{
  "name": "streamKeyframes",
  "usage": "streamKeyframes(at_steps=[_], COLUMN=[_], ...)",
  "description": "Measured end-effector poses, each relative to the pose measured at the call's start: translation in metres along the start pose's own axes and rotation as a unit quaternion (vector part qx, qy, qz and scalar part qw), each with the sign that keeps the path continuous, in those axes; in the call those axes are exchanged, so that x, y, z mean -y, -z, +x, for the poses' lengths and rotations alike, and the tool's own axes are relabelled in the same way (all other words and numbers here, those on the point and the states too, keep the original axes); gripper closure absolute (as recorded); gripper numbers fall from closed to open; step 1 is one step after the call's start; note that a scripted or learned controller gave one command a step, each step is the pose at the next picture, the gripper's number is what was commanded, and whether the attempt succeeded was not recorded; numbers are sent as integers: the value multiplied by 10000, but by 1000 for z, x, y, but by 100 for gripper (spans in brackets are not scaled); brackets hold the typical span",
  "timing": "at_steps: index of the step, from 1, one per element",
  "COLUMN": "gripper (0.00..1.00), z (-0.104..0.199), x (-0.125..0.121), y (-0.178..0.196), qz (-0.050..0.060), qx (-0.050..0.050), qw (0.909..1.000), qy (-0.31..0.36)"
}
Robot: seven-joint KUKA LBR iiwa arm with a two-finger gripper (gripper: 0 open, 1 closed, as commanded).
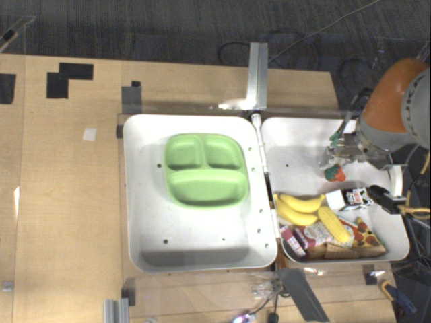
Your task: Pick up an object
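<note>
- Small red-and-green object (pixel 335 173): lies on the right bin (pixel 296 140) floor toward its far right side, apart from the pile and so open to a grasp from above.
- Gripper (pixel 343 155): hangs just above that object; whether its jaws are spread or pinching cannot be told.
- Bananas (pixel 300 207), corn cob (pixel 335 225) and packets: crowded along the right bin's near edge.
- Green divided plate (pixel 205 169): centred in the left bin (pixel 145 200).
</note>
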State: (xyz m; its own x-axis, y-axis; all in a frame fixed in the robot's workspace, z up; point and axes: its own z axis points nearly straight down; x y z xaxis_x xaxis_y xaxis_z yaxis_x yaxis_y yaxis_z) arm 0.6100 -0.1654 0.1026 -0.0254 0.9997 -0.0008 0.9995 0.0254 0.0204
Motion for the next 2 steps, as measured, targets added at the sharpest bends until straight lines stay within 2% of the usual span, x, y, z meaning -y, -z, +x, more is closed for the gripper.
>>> streamKeyframes(at_steps=[1,2], gripper=[100,100], z=[12,90], x=[19,-44], y=[-11,84], qz=[17,63], qx=[16,-6], qw=[9984,9994], qy=[572,331])
